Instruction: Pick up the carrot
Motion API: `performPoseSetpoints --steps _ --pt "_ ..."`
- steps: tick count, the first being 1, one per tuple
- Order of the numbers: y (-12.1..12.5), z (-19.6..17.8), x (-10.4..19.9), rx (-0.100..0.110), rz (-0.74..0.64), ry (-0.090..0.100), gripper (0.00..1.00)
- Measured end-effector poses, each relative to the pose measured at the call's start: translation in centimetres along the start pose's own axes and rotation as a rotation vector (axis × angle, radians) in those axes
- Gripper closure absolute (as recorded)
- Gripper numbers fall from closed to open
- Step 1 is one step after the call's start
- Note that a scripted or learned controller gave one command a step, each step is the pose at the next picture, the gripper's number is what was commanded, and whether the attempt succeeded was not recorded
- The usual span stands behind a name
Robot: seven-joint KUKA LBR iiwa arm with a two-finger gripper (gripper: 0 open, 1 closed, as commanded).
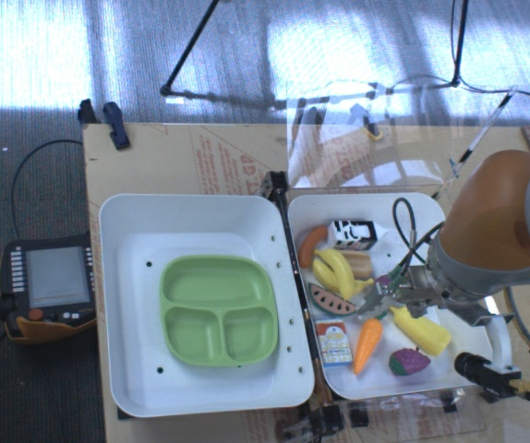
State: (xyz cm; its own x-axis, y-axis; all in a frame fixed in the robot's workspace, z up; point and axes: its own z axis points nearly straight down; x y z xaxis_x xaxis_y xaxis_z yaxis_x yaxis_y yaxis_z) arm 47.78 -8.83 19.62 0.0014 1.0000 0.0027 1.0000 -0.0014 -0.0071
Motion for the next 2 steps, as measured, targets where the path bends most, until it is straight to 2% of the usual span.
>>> performPoseSetpoints --steps 1,2 --pt "-0.08 11.09 -3.01 -0.002 0.133 0.001 0.00" --pt "-0.17 10.16 -3.15 0.001 0.143 0.003 1.00"
